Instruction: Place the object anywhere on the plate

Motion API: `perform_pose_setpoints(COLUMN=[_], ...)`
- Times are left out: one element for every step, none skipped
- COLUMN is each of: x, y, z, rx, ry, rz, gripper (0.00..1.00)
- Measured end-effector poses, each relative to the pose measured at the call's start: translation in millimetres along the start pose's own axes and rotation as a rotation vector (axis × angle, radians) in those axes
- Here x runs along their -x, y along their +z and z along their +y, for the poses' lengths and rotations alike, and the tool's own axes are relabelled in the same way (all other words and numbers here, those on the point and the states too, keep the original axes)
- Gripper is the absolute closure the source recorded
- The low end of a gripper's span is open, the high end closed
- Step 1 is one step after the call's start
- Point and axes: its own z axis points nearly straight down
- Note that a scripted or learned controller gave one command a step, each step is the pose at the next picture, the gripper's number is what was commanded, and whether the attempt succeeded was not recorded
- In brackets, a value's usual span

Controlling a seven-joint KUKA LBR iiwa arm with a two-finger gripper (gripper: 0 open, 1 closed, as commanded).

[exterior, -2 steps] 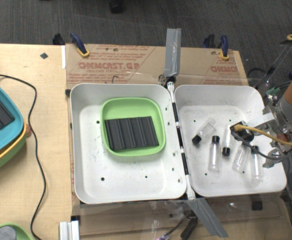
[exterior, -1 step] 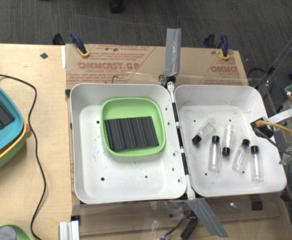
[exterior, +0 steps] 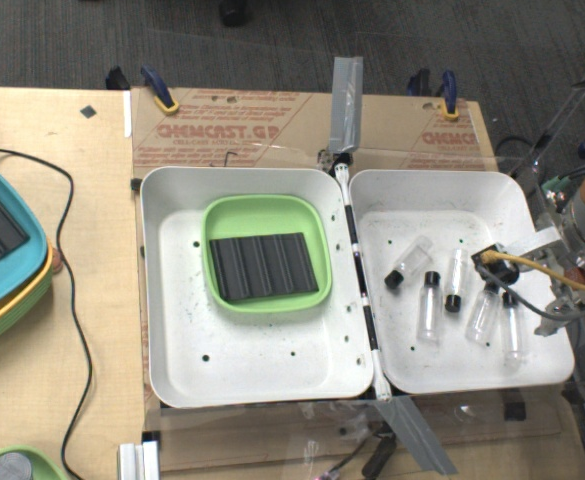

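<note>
Reaching in over the right bin [exterior: 442, 196] at its right side; failing to make out the jaws' spread or any hold. Counting five clear vials [exterior: 429, 310] lying loose there, two nearest the jaws. Counting one green plate [exterior: 263, 212], bearing one black ridged slab [exterior: 267, 266], in the left bin [exterior: 252, 360].

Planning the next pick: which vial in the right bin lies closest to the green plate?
The leftmost, slanted vial, its black cap toward the green plate; the other vials lie farther right.
</note>
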Motion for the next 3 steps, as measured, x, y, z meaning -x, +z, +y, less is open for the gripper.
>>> perform_pose_setpoints(x=[-10, 8, 0], y=[16, -18, 4], z=[-51, 38, 1], rx=[0.000, 0.001, 0.000], ry=[0.001, 0.004, 0.000], rz=[0.000, 0.001, 0.000], gripper=[0.00, 0.00, 0.00])
